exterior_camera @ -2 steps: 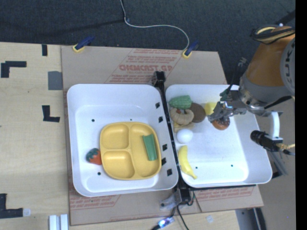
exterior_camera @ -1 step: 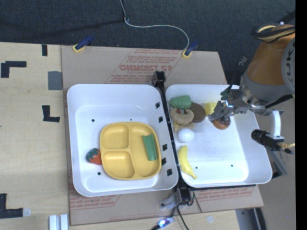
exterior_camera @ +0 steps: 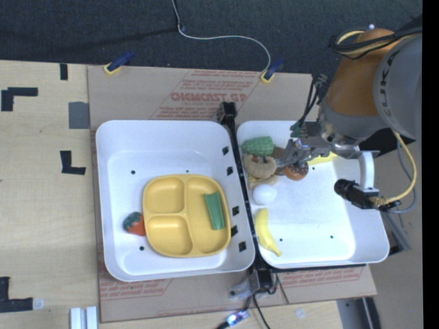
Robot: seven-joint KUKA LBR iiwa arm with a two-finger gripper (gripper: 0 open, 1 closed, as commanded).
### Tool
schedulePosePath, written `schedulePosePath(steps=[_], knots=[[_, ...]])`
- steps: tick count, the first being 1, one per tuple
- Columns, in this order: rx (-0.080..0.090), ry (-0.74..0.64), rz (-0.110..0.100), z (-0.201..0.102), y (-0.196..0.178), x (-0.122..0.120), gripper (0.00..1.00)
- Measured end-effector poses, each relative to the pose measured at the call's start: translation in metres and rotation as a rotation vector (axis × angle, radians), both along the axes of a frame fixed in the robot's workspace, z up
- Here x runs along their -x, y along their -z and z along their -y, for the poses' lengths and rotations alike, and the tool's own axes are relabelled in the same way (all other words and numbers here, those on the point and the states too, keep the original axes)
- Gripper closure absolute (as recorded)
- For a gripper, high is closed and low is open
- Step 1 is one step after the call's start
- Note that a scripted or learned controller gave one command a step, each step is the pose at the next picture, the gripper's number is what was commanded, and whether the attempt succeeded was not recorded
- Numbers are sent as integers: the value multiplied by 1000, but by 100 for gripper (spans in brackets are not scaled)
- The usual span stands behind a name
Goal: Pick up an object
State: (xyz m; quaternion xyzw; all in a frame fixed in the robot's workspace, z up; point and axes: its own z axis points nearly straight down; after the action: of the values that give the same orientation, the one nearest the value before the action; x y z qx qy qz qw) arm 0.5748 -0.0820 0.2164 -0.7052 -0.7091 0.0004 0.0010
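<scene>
My gripper [exterior_camera: 291,157] reaches into the back of the right bin [exterior_camera: 329,252], low among a cluster of objects. Just left of it lie a green leafy toy [exterior_camera: 258,144] and a tan lumpy toy [exterior_camera: 262,166]. A brown round piece [exterior_camera: 297,173] sits right under the fingertips, and a yellow piece [exterior_camera: 322,159] pokes out behind the gripper. A white egg [exterior_camera: 264,195] rests in front of the cluster. A yellow banana [exterior_camera: 266,232] lies along the bin's left wall near the front.
The left bin [exterior_camera: 116,156] holds a yellow divided plate [exterior_camera: 180,218] with a green pickle-like piece [exterior_camera: 215,210] in it. An orange and green carrot-like toy [exterior_camera: 133,223] lies beside the plate's left edge. A black divider [exterior_camera: 237,177] separates the bins.
</scene>
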Motion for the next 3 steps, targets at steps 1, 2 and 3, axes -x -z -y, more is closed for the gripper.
schedulePosePath(steps=[1,2,3], knots=[[0,-1,0,-45,7,-16,100],[-1,-2,2,-93,-4,-31,100],[0,-1,1,-141,5,-57,100]])
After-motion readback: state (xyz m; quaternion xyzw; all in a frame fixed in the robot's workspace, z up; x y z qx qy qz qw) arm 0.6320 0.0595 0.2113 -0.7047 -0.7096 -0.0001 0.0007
